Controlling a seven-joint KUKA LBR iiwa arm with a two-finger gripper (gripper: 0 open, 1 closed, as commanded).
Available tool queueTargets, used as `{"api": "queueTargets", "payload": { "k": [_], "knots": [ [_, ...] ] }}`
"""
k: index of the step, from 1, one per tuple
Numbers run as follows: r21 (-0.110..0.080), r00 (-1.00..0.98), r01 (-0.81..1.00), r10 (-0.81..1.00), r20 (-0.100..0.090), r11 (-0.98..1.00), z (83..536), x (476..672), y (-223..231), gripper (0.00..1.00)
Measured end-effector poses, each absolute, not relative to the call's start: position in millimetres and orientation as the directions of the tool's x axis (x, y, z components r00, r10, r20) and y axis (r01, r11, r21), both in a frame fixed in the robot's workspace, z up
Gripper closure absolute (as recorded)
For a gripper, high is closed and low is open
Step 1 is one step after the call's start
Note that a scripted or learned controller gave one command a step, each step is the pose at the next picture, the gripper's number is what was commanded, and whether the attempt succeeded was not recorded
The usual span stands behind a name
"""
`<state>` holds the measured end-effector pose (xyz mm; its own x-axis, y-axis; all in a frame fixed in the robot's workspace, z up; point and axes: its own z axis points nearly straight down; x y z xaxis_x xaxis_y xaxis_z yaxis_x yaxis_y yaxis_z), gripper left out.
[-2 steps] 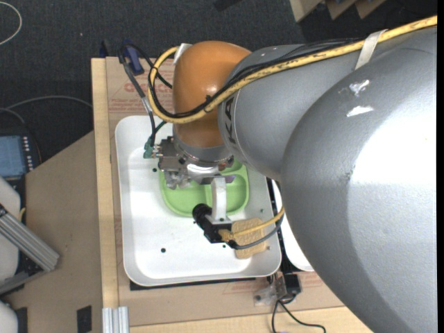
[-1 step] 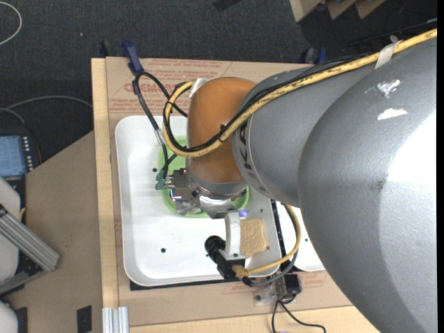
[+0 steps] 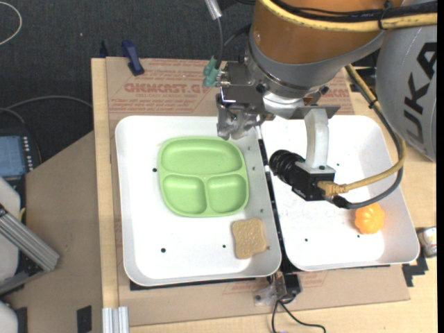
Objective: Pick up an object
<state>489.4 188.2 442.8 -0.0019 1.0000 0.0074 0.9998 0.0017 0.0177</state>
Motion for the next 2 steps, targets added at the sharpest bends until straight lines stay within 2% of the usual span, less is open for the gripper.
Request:
{"api": "queueTargets", "payload": {
  "k": [1, 2],
  "knots": [
    [-0.005, 0.003, 1.0, 1.0, -0.002, -0.003, 408, 478.5, 165, 1.0],
    [-0.004, 0.004, 1.0, 1.0, -0.001, -0.004, 396, 479.2, 138, 1.0]
  ]
}}
